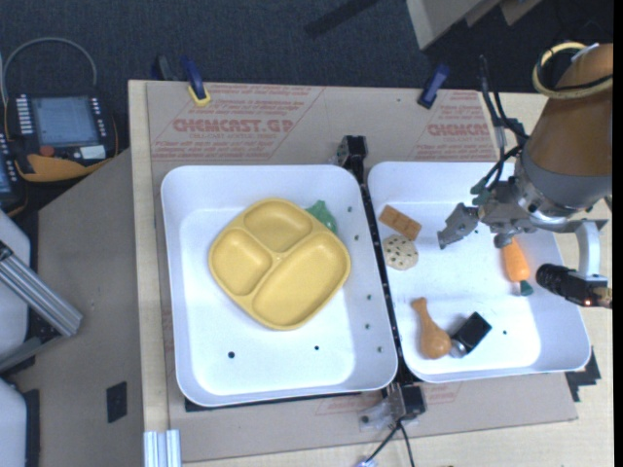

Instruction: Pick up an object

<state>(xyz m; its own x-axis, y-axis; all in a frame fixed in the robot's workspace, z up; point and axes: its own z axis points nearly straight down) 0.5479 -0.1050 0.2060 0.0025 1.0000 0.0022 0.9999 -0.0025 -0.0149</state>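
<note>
Camera view: arm bent over right bin (560,353), claw (477,224) above it, grip state unclear.

Robotics lab: clamped bench board (292,115), teach pendant (60,129), white bins (185,261).

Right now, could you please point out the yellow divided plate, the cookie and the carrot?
yellow divided plate (280,275): camera view, on its large compartment.
cookie (399,252): camera view, on its top face.
carrot (514,261): camera view, on its orange body.
</note>
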